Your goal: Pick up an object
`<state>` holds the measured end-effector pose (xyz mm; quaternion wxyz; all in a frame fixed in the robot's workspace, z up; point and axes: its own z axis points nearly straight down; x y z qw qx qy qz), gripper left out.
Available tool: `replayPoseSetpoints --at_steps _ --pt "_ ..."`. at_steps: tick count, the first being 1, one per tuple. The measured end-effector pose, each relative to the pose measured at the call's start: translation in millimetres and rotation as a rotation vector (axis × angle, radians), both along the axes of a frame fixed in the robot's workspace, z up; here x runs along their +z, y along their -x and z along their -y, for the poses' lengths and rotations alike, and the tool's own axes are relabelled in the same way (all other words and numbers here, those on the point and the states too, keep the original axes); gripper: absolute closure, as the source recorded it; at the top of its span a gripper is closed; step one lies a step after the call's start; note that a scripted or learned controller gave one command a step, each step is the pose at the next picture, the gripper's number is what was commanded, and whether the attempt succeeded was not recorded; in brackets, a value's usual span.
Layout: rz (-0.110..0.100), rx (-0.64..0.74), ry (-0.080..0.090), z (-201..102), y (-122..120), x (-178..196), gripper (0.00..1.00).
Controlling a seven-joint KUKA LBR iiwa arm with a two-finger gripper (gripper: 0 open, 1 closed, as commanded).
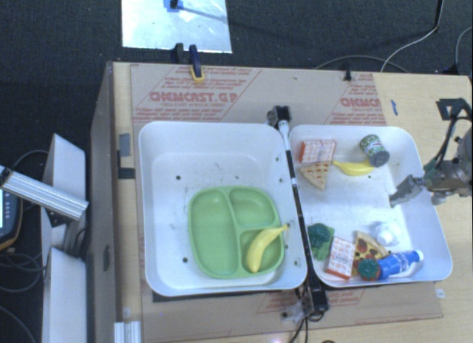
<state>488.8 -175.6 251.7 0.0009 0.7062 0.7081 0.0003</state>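
The right bin [421,158] holds several toy items. At its back lie a red-and-white box [316,149], a pizza slice [315,174], a small yellow banana [353,168] and a green can [375,150]. Along the front sit a broccoli [320,239], a second small box [341,257], another pizza slice [369,245], a blue bottle [395,263] and a small white piece [380,231]. My gripper [411,186] reaches in over the right side of this bin, above bare floor, apart from every item. Nothing shows in its grasp.
The left bin [166,157] bears a green divided plate [222,231] with a larger banana [264,245] in its front right compartment. A clamp [279,117] sits at the back where the bins meet. Cables run at the bench's front and back right.
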Motion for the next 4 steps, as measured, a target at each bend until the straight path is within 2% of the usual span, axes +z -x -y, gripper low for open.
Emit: replayPoseSetpoints --at_steps 1,2,3,4 --pt "-0.004 0.000 -0.002 -25 -45 -141 0.00" --pt "0.001 0.002 -0.002 -64 -139 -167 0.00" --pt "-0.069 -0.015 -0.012 -66 -167 -172 0.00" --pt "-0.054 -0.009 -0.009 -66 -170 -160 1.00"
